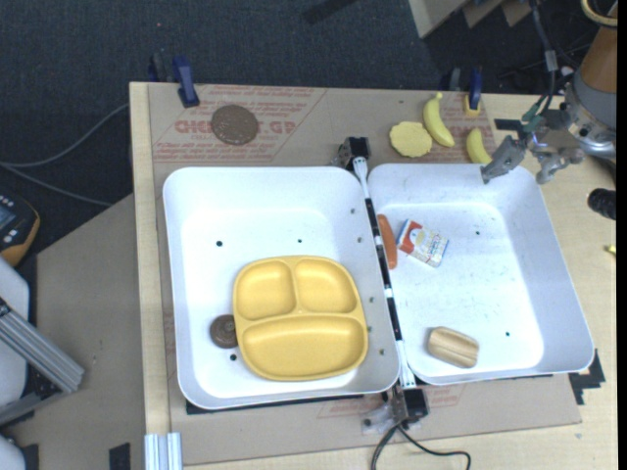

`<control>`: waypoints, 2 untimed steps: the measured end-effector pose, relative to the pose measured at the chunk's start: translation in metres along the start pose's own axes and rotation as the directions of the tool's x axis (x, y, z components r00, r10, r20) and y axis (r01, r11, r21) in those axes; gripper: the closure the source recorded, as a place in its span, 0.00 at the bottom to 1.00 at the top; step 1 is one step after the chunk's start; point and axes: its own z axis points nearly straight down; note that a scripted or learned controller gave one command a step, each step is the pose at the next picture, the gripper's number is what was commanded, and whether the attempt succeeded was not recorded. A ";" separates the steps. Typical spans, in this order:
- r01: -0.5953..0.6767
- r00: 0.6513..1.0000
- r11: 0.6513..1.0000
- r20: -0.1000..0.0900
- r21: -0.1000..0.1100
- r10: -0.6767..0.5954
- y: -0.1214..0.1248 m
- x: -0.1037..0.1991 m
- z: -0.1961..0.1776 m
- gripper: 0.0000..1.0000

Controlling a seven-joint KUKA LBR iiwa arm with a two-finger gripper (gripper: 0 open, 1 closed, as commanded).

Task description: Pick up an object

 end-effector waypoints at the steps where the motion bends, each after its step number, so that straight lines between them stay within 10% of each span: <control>1: 0.004 1.000 1.000 -0.005 0.013 -0.004 0.020 0.043 0.153 0.00; 2: 0.004 1.000 1.000 -0.002 0.001 -0.004 0.029 0.088 0.146 0.00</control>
